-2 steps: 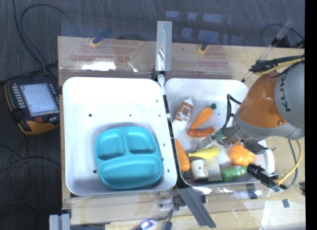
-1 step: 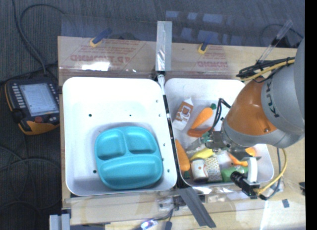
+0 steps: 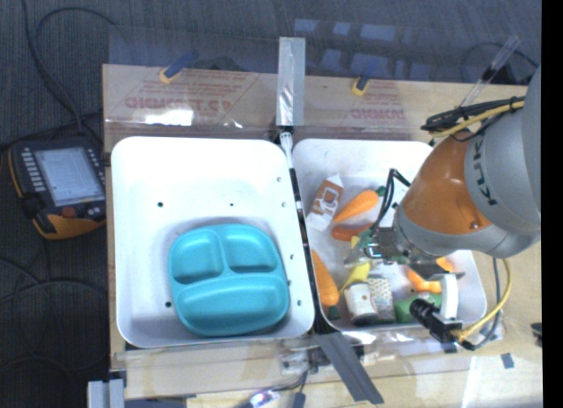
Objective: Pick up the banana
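A blue divided plate [image 3: 230, 279] is lying in the left white bin [image 3: 141, 178]. Two toy carrots [image 3: 355, 207] [image 3: 325, 283] are lying in the right bin [image 3: 303, 169]. A teach pendant [image 3: 57, 185] is sitting on the floor.

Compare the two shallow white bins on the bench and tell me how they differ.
The left white bin holds one large thing, a turquoise three-compartment plastic tray, with bare floor around it. The right white bin is crowded with small items, including an orange toy carrot and a yellow banana. The grey and orange arm's gripper reaches into the right bin, not the left. Both are shallow, white and round-cornered.
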Tool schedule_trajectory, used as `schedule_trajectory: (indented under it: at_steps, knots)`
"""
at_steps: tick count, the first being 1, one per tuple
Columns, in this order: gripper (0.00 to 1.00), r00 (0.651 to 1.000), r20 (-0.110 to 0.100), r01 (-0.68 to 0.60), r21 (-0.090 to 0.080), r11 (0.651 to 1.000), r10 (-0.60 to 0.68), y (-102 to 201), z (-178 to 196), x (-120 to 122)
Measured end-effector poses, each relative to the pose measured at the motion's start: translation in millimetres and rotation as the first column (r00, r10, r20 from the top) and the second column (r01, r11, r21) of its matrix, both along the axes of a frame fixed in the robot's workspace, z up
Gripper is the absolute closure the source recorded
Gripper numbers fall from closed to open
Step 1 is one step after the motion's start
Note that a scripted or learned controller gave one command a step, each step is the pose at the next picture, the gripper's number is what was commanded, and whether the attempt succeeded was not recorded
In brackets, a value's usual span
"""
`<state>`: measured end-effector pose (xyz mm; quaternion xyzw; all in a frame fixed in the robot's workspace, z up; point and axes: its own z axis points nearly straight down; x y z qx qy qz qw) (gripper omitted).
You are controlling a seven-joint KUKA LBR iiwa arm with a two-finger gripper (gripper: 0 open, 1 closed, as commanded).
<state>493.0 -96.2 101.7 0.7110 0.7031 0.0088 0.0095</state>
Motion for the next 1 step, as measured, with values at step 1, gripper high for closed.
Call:
schedule_trajectory:
  at_steps: [1]
  knots:
    - [1.0, 0.999, -0.029, 0.028, -0.001, 1.0, -0.028, 51.1, 111.1, 9.6]
